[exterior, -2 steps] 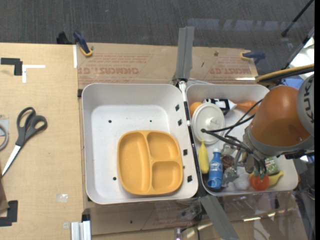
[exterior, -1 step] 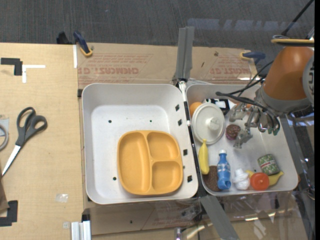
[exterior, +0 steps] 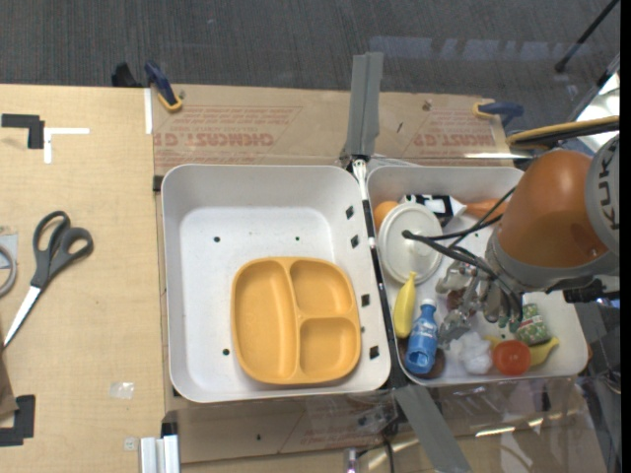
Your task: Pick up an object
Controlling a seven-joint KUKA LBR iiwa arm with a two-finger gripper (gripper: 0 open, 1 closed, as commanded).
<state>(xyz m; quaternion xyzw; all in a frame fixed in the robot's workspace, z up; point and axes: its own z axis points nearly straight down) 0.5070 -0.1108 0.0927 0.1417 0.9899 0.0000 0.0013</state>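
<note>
The arm is reaching into the right bin [exterior: 577, 358] from the right, its pincer [exterior: 463, 304] hanging low among the clutter near the bin's front edge; whether it is released or clenched cannot be told. A blue bottle [exterior: 422, 341] is lying just left of it, beside a yellow banana [exterior: 404, 304]. A white bowl [exterior: 409, 239] is sitting toward the back edge, a red tomato [exterior: 512, 357] at the front. The left bin [exterior: 197, 264] is holding a yellow tray [exterior: 296, 319] with bare floor behind it. Scissors [exterior: 49, 254] are lying near the counter's left edge.

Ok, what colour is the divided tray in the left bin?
Yellow-orange, plain, no pattern: the divided tray, seen in the camera view.
</note>
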